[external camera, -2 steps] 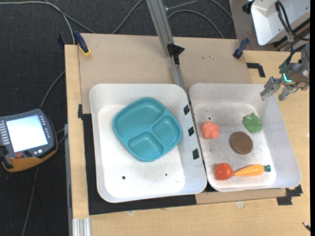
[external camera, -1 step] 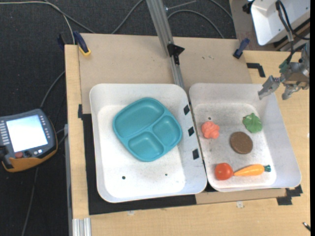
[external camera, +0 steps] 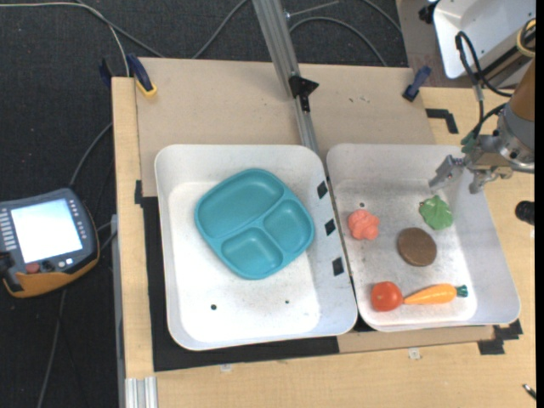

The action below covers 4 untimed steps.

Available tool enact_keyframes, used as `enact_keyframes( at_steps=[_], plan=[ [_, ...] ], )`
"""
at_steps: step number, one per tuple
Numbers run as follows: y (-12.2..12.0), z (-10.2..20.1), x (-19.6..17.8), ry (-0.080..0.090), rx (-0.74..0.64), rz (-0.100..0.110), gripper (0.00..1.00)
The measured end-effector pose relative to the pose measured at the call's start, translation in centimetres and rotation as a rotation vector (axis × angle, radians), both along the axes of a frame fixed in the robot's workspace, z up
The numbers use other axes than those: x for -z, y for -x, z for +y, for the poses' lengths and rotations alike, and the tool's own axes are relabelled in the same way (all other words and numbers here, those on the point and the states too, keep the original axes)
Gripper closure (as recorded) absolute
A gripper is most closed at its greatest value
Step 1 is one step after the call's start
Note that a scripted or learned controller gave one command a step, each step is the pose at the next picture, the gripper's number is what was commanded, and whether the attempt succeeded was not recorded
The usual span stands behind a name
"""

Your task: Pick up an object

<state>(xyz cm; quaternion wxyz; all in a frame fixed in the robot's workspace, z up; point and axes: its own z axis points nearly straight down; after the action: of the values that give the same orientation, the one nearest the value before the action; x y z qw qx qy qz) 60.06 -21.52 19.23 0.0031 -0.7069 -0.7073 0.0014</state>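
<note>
Pincer point(external camera: 459, 175) hangs open and unladen just above green toy point(external camera: 437, 213), apparently light, soft-edged plastic; grasp across its narrow middle.

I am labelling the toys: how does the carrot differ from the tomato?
The carrot is orange, long and tapered, lying sideways with a green end; the tomato is red and round. The carrot is longer. Both lie side by side near the front edge of the right bin.
</note>
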Motion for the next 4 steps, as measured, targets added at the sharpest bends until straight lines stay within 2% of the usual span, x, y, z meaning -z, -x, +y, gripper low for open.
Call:
enact_keyframes(
  at_steps=[2, 3, 4],
  plan=[
    [-0.3, 1.0, 10.1, 0.0, 0.0, -0.001, 0.0],
    [-0.5, 1.0, 8.6, 0.002, -0.001, -0.008, 1.0],
    [0.0, 0.2, 3.1, 0.004, 0.0, -0.011, 1.0]
  ],
)
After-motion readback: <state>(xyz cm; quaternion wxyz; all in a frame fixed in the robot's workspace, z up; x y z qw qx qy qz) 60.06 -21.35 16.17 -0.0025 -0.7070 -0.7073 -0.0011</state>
